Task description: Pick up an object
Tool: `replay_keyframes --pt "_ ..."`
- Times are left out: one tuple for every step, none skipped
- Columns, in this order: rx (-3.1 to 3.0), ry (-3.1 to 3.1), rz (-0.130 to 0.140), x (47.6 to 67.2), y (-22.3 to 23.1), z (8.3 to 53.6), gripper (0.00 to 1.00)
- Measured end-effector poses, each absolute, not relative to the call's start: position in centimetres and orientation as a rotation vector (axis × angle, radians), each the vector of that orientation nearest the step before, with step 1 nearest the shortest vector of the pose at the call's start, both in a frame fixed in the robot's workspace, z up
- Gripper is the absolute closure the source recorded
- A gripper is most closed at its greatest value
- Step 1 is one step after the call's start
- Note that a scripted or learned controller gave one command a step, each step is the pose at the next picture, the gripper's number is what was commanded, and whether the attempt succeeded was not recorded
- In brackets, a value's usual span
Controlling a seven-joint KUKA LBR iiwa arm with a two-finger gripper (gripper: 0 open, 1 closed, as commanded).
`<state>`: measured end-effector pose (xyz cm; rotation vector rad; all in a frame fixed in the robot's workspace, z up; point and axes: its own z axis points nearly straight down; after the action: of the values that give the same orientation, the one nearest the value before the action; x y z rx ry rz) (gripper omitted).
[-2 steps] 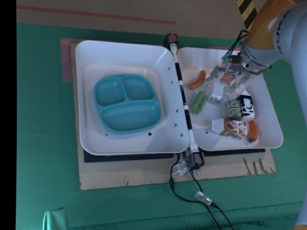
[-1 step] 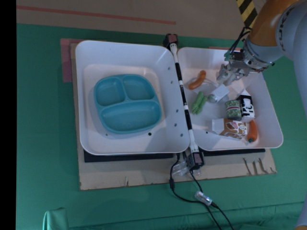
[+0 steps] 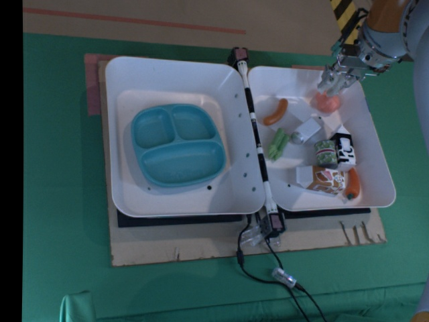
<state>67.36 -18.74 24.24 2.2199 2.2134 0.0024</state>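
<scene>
- At the far right corner of the right bin (image 3: 375, 146), the gripper (image 3: 333, 86) hangs with its fingertips just above a pink-orange object (image 3: 326, 102); the tips overlap the object's upper edge, and whether they touch it cannot be told.
- Whether the fingers are spread or pressed together cannot be told either, since they are small and blurred; nothing is seen between them.
- Left of the pink-orange object, a little apart, lies a sausage (image 3: 275, 111), set at a slant.
- Just below the pink-orange object sits a small grey-white box (image 3: 309, 129), and left of that a green vegetable (image 3: 278, 143).
- Nearer the front of the same bin stand a green can (image 3: 326, 153) and a black-and-white carton (image 3: 344, 149), touching each other.
- At the front lie a brown-and-white patterned carton (image 3: 323, 179) and, just beside it on the right, a carrot (image 3: 352, 184).
- Across the divider, the left bin (image 3: 134, 79) holds a blue divided plate (image 3: 178, 145), well apart from the gripper.
</scene>
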Motion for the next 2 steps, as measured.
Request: replay_keyframes --pt "2.219 2.214 0.002 69.1 -18.7 25.8 1.00" --pt "2.220 2.214 0.002 70.0 -18.7 35.8 1.00"
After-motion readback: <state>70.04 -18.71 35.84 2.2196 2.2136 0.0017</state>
